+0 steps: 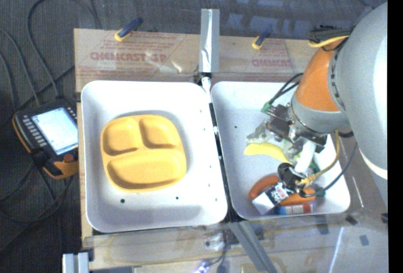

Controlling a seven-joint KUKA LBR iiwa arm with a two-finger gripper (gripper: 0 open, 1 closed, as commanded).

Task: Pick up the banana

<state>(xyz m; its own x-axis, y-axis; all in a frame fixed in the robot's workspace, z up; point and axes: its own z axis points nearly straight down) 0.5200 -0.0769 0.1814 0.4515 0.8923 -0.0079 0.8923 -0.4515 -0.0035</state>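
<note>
Two white bins sit side by side in the camera view: the left bin [94, 202] carries a yellow sectioned tray [145, 152], and the right bin [239, 108] has the banana [266, 151] lying flat around its middle. Just nearer than the banana, by the near wall, sit an orange object [261, 185] and a small white box [276, 195]. The arm [321, 86] reaches in from the right and the gripper [277, 133] hangs close over the banana's right end, but whether it is open, closed or gripping anything, I cannot tell.
</note>
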